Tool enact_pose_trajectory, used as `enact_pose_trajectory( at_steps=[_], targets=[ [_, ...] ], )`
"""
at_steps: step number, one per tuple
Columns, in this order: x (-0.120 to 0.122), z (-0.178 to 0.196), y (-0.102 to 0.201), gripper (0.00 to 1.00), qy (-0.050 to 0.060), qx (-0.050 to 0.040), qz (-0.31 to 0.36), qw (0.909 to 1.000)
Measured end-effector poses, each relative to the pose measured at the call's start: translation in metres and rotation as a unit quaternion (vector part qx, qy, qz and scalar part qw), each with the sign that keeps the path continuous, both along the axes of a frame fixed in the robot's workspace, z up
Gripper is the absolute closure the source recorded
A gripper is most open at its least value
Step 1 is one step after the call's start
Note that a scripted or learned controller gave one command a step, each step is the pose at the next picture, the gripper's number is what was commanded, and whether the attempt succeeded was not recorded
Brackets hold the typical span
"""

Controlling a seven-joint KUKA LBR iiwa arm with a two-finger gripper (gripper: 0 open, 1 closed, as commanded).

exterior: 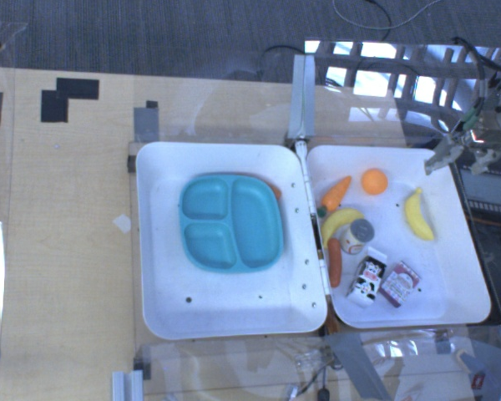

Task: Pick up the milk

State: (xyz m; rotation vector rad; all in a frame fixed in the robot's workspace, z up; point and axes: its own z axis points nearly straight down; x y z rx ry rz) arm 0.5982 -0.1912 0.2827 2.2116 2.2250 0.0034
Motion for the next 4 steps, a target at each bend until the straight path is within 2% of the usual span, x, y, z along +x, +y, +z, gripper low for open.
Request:
enact_pose_trajectory(
  at_steps=[1, 2, 3, 4],
  targets=[
    [-0.038, -0.085, 0.056, 0.0, 0.001, 0.0008, -0.039, 0.9992],
    [-0.049, -0.16, 0.091, 0.0, -0.001, 0.0009, -0.06, 0.9982],
    [-0.101, -0.193, 0.098, 0.0, -0.005, 0.0005, -0.054, 0.9985],
    [-0.098, -0.181, 0.099, 1.0, -0.009, 0.0009, -0.053, 0.9985]
  ],
)
